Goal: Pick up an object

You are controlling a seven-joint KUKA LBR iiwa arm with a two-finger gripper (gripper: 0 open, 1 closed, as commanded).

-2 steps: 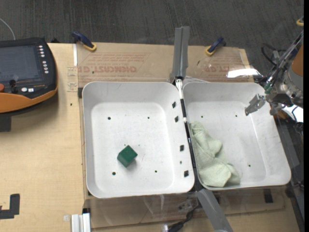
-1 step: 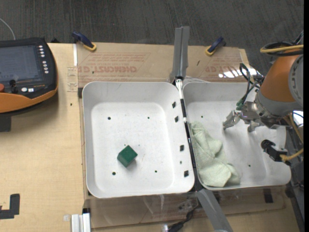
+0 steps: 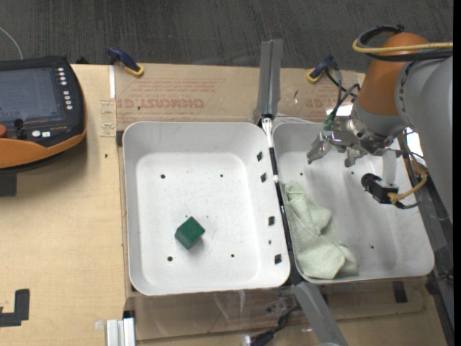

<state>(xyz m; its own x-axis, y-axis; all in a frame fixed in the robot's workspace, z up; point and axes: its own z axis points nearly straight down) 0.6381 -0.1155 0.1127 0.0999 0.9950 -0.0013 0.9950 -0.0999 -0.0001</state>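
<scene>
My gripper: my two-finger gripper (image 3: 333, 153) hangs over the upper part of the right bin, near its back wall. The two fingers are spread apart, one slanting down toward the left and one toward the right, with nothing between them.

My wrist and arm: my grey arm (image 3: 432, 99) comes in from the right side of the view. An orange band (image 3: 385, 74) wraps it just above the wrist, and a yellow-and-black cable (image 3: 400, 186) loops down beside the wrist, over the right bin.

Right bin: a shallow white bin (image 3: 389, 269) with rounded corners. My gripper is above its far half.

Cloth: a pale, crumpled cloth (image 3: 313, 233) lies in the right bin along its left wall, running from about the middle down to the near corner. It is below and to the left of my gripper, apart from it.

Left bin: a second shallow white bin (image 3: 144, 207), touching the right bin along a shared edge.

Green block: a small dark green block (image 3: 190, 233) sits on the floor of the left bin, in its near half, roughly centred left to right. It is well apart from my gripper.

Bench: a light brown bench (image 3: 57, 251) carries both bins. Two clamps with blue and orange handles (image 3: 126, 60) sit at its far edge.

Pendant: a control pendant (image 3: 36, 107) with a grey screen and orange trim rests on the bench at the far left.
</scene>
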